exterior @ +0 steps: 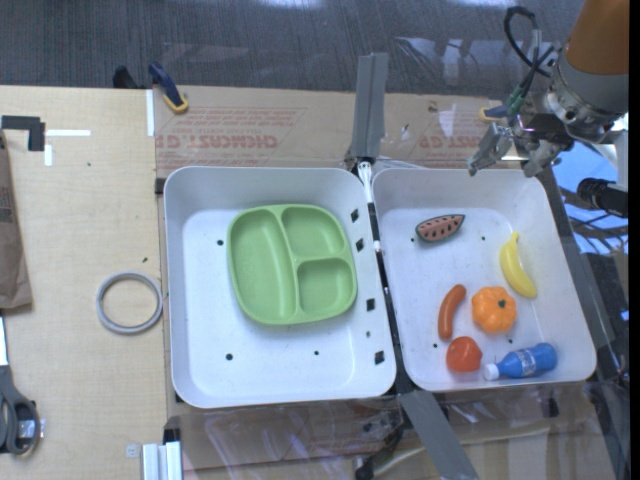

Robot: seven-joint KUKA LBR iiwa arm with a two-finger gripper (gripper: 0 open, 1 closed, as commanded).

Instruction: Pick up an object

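scissors (pixel 18 423) sit lowest in your view, far left of the green tray (pixel 293 263) on the bench, with a tape ring (pixel 130 302) just above them. you see the green tray lying flat in the left bin (pixel 190 363), its three compartments bare, likely a drop-off spot. right of the tray, across the divider, the right bin (pixel 415 373) holds your candidates: a watermelon slice (pixel 440 227) level with the tray's top edge, a sausage (pixel 450 311), a tomato (pixel 463 354), an orange pumpkin (pixel 494 309), a blue bottle (pixel 523 362) lying on its side and a banana (pixel 517 266). they lie loosely spread, though the tomato, the pumpkin and the bottle crowd together. far right and above the tray, the gripper (pixel 510 153) hangs over the right bin's back rim, wrist tilted down, fingers spread with nothing between them. you would judge the pick not yet begun.
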